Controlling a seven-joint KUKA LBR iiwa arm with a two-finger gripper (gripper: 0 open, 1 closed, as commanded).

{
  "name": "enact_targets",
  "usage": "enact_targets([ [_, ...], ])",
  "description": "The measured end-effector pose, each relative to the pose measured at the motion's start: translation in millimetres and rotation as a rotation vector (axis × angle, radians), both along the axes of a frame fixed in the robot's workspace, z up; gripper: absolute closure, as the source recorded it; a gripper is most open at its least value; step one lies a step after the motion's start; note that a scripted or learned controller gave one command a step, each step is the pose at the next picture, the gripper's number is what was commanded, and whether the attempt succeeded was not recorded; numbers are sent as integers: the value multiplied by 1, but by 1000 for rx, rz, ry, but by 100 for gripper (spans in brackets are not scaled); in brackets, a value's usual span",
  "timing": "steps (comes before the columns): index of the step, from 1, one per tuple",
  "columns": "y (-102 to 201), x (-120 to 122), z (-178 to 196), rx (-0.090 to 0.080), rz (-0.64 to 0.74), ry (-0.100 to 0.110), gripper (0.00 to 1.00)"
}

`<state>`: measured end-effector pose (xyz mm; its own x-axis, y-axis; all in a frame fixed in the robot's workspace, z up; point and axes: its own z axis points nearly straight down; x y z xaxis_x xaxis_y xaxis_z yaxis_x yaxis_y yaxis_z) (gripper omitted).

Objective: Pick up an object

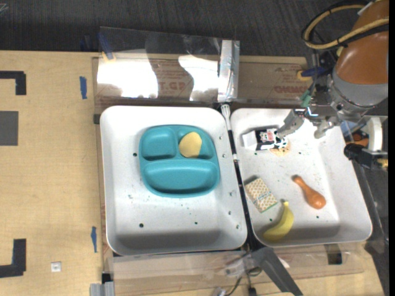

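My gripper (305, 128) hangs over the far part of the right bin (345, 165), open, with nothing between its fingers. Its left finger (289, 126) points toward a small white and black box (265, 138) lying just to its left, near the bin's far left corner. Nearer the front lie an orange club-shaped toy (308, 192), a yellow banana (281, 222) and a patterned flat packet (260, 194). In the left bin (117, 184) a teal divided plate (179, 171) carries a yellow rounded object (190, 144).
A clear plastic sheet and a silver taped strip (228, 69) stand behind the bins. The arm's grey and orange body (364, 66) with looping cables fills the upper right. Brown cardboard (43, 165) covers the bench to the left.
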<state>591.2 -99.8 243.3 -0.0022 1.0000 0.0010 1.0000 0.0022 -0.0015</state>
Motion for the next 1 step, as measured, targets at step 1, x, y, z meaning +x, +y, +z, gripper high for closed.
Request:
enact_targets([
  [1, -90, -22, -104, -1, 43, 14, 0],
])
